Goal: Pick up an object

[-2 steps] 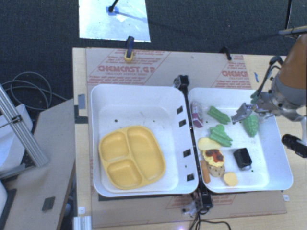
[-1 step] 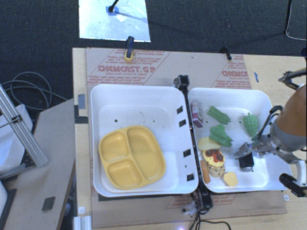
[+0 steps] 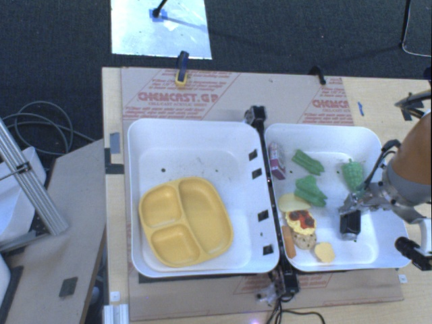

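Holding a yellow tray (image 3: pixel 185 218), the left bin (image 3: pixel 202 147) neighbours the toy-filled bin (image 3: pixel 331 147).

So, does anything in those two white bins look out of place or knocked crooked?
Nothing looks spilled or broken. The yellow plate just lies crooked in the left bin, turned against its walls, and in the right bin a few toy food pieces are heaped together by the middle wall.

Tray (image 3: pixel 185 228) in left bin (image 3: pixel 196 147) — small items (image 3: pixel 310 191), perhaps toys, in right bin (image 3: pixel 331 144).
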Controlling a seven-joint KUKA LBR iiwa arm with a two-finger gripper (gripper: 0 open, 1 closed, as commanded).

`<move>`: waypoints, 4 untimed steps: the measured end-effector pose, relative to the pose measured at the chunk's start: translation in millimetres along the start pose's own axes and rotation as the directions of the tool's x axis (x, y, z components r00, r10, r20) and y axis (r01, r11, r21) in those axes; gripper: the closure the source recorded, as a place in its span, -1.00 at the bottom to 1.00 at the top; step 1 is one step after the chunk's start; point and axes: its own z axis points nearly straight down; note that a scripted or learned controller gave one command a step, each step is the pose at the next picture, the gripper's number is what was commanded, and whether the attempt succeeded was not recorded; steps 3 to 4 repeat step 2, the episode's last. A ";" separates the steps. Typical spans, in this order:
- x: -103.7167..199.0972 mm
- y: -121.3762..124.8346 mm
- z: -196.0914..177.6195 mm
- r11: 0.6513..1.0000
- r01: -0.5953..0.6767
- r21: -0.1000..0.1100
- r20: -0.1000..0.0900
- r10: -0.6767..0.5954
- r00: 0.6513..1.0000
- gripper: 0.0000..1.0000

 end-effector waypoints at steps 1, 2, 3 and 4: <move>51.9 13.4 20.7 1.000 0.004 -0.004 0.002 -0.004 1.000 1.00; 125.4 40.3 -84.0 1.000 0.012 -0.009 -0.003 -0.012 1.000 1.00; 125.4 40.3 -84.0 1.000 0.012 -0.009 -0.003 -0.012 1.000 1.00; 125.4 40.3 -84.0 1.000 0.012 -0.009 -0.003 -0.012 1.000 1.00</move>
